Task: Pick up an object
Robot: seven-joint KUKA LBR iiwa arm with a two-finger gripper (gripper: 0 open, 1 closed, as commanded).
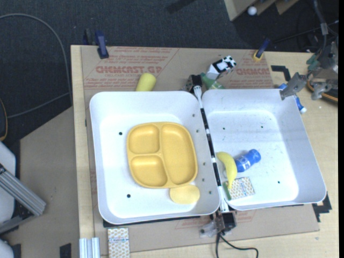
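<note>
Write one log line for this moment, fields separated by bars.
left bin: yellow divided plate, yellow disc | right bin: banana, blue object, patterned packet | nothing picked

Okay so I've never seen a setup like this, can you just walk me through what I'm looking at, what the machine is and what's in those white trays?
This is one picture, from a camera fixed above a workbench, looking down at a slant. The bench carries two shallow white bins side by side: the left bin and the right bin.

In the left bin lies a yellow divided plate with three compartments, and a small yellow disc touching its lower edge.

In the right bin, near the wall shared with the left bin, lie a banana, a blue bottle-like object beside it, and a small patterned packet just below them.

The machine is a robot arm that reaches in from the right; some metal hardware at the upper right edge is probably part of it. Its job is to pick up an object. None of these things is being held.

Outside the bins, a yellow cylinder lies on the cardboard.
</note>
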